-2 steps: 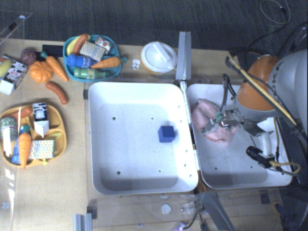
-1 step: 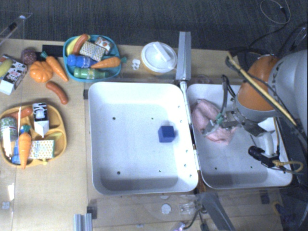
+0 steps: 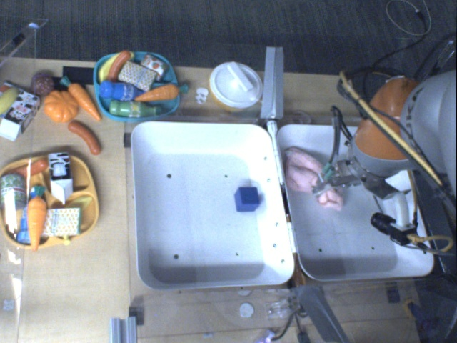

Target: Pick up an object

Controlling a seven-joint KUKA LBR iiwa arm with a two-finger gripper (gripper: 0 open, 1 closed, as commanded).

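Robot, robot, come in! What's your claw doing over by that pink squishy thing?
Gripper low in right bin, at pink soft object. Grasp unconfirmed. Blue cube alone in left bin. Nothing in the way.

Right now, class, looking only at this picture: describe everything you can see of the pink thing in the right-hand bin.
The pink thing is soft-looking and lumpy, pale pink like cloth or plush. It lies in the right bin, in its upper left part, close to the wall shared with the left bin. One lobe sits near that wall; a smaller lump reaches down-right to the gripper, which is right at it. Whether it is gripped cannot be told.
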